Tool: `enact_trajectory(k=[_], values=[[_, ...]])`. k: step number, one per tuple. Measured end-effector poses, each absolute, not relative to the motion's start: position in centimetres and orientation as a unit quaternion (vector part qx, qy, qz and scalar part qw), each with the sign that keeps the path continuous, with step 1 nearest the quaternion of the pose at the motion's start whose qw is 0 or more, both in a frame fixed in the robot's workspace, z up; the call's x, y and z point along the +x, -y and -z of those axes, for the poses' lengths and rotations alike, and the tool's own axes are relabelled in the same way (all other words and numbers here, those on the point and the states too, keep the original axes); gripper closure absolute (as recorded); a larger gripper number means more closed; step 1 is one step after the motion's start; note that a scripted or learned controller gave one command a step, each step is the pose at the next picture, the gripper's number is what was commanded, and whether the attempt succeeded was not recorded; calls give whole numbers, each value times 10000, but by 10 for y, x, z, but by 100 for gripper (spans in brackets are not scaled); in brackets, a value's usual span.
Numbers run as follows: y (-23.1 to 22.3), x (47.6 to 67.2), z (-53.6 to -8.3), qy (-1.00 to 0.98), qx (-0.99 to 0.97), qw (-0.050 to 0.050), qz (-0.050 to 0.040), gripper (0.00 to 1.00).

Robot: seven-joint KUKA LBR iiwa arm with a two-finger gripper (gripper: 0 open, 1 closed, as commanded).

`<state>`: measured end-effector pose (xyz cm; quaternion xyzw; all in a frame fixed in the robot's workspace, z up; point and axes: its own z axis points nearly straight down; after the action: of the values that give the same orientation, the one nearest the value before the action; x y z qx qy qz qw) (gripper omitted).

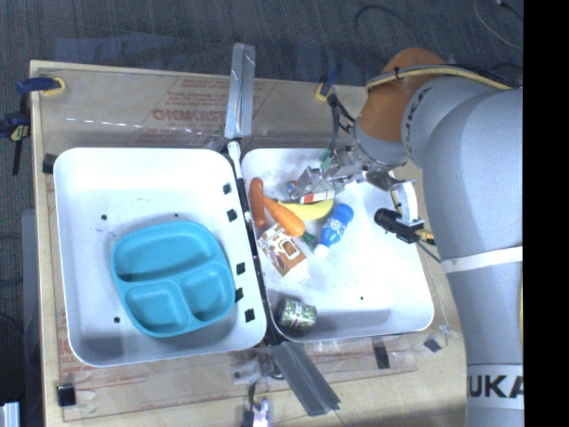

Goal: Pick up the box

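Camera view shows us the gripper (313, 181) low over the far end of the right bin (404, 283), just above a yellow banana (313, 209); the metal parts blur together there, and we cannot tell how it is set or whether anything sits in it. The box (283, 249), brown and white, lies tilted near the bin's left wall, apart from the gripper. Beside it we see an orange carrot (286, 216) and a reddish sausage-shaped piece (258, 198), whose far ends crowd under the banana. A blue bottle (334, 227) with a white cap lies just right of the box. A green can (297, 314) rests at the near wall. In the left bin (80, 238) sits a blue divided tray (173, 277). The arm (471, 203) is cut off at the frame's right.
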<state>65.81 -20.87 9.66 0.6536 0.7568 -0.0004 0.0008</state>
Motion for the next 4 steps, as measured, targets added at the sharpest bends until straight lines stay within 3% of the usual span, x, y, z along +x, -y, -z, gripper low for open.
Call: enact_trajectory(k=[1,2,3,4], values=[[207,659,-108,-7585,6517,9,3,100],[111,657,-233,-7015,7127,-7,7,100],[111,657,-233,-7014,7128,-7,7,0],[120,559,-91,-6885,7253,-8,22,0]])
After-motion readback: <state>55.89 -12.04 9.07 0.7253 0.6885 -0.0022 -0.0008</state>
